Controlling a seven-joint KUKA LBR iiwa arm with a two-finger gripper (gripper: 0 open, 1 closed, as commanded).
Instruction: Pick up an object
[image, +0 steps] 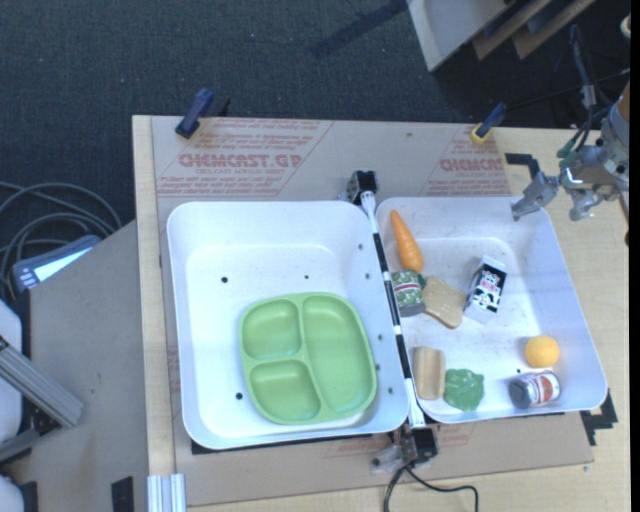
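My gripper (556, 203) hangs at the upper right, above the far right corner of the right bin (575, 300), with its two fingers spread and nothing between them. Inside that bin lie an orange carrot (405, 240), a small green-labelled can (407, 289), a tan bread slice (444, 302), a black-and-white carton (488, 288), an orange ball (541, 351), a red-labelled can (535, 388), a green broccoli piece (463, 388) and a pale bread piece (428, 372). All of them sit apart from the gripper.
The left bin (200, 260) holds a green divided plate (305, 356). Both bins rest on a cardboard sheet (300, 160) held by a blue clamp (193, 113) and a yellow clamp (488, 122). Cables (50, 215) lie on the floor at left.
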